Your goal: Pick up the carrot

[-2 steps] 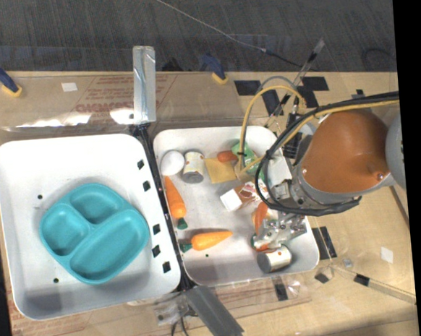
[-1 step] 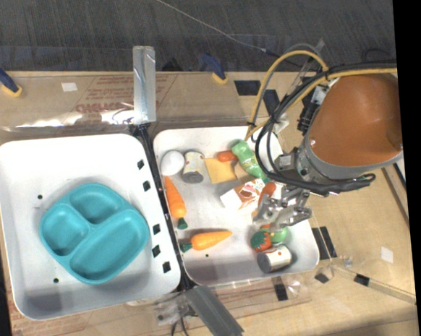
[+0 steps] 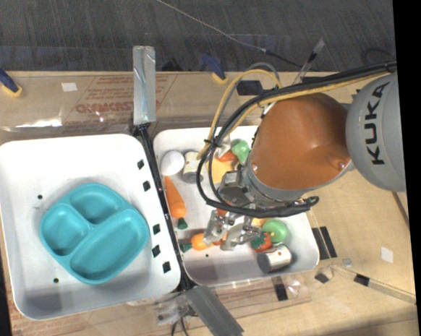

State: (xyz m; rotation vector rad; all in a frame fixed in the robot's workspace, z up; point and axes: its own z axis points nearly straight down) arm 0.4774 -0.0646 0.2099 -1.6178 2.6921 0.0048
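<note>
The wooden tabletop (image 3: pixel 363 260) carries two shallow white bins side by side, and beyond its far edge lies dark carpeted floor (image 3: pixel 61 23). A clear plastic sheet with red printing (image 3: pixel 103 99) lies on the tabletop behind the left bin (image 3: pixel 11 215), taped down at its corners. Taking the right bin (image 3: pixel 304 254) as the landmark: the left bin sits just beside it and holds a teal divided plate (image 3: pixel 92 231). The carrot (image 3: pixel 174 197) lies inside the right bin, along its left wall, apart from the tool. A white ball (image 3: pixel 171 161) rests in that bin's far left corner, a small orange piece (image 3: pixel 198 241) lies near its front, and a silver can (image 3: pixel 274 258) lies at its front right, with green and red items (image 3: pixel 273 231) just behind. The tool (image 3: pixel 230 234) hangs low over the right bin's middle; whether it is released or clenched I cannot tell.
</note>
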